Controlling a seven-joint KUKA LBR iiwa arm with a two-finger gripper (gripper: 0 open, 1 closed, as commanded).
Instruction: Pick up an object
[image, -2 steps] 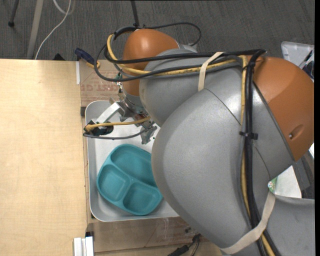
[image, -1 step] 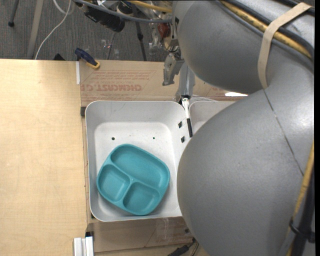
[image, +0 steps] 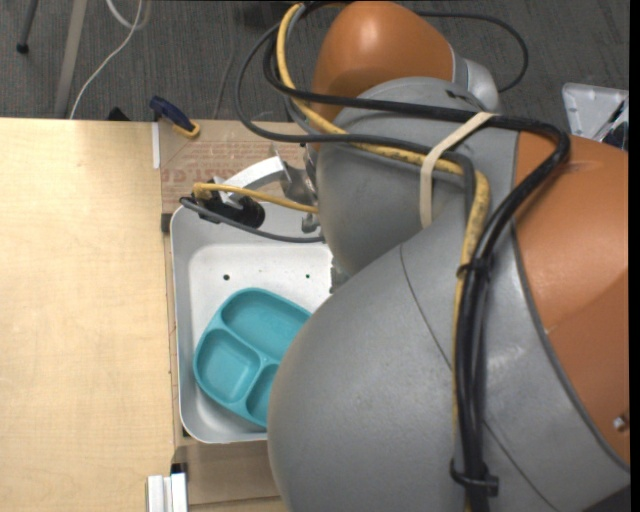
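1. Hand (image: 300, 190): mostly hidden behind the arm (image: 450, 330); only a bit of metal shows at the bin's far edge. Can't tell its opening or whether it has hold of anything.
2. Arm bulk and cables (image: 480, 250) cover the view's right side.
3. White bin (image: 200, 270): right part hidden.
4. Teal divided plate (image: 235, 360) lies flat in the bin's near-left area, its right edge cut off by the arm.
5. Pale wood surface (image: 80, 300) to the left.

I see my big grey arm (image: 420, 330) taking up the right and middle of the frame. An orange band (image: 580, 300) sits at the right edge, an orange cap (image: 375, 45) at the top. Black and yellow cables (image: 470, 210) run across it.
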